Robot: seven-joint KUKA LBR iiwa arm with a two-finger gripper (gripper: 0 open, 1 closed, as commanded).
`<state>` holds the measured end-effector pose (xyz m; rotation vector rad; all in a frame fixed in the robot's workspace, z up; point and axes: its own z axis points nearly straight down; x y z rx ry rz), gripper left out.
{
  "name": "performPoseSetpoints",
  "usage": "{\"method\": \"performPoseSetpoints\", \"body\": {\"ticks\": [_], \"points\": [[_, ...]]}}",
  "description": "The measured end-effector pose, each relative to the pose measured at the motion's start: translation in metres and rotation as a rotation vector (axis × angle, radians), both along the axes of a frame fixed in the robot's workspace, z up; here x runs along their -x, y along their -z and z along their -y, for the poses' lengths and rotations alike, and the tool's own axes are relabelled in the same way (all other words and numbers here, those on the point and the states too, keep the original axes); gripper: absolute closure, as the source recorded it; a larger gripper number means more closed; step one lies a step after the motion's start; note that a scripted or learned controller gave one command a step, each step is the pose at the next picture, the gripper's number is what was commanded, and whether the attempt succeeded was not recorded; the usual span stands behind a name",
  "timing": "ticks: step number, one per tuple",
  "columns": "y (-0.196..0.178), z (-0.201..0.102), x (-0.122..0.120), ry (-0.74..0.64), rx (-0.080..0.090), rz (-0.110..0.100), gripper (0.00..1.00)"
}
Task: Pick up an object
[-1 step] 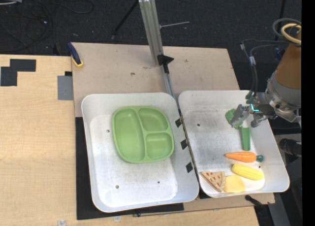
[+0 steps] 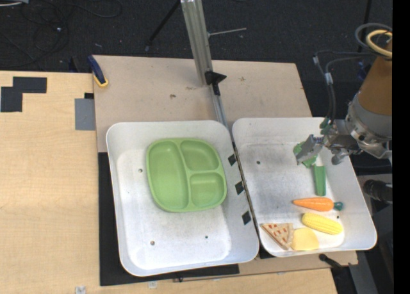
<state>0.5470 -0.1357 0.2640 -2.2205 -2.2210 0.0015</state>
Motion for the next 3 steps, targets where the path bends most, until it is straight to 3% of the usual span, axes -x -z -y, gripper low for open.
{"method": "performPoseSetpoints", "body": {"ticks": [3], "points": [[0.163, -0.001, 0.004, 0.002, -0.002, -0.008, 0.0]]}}
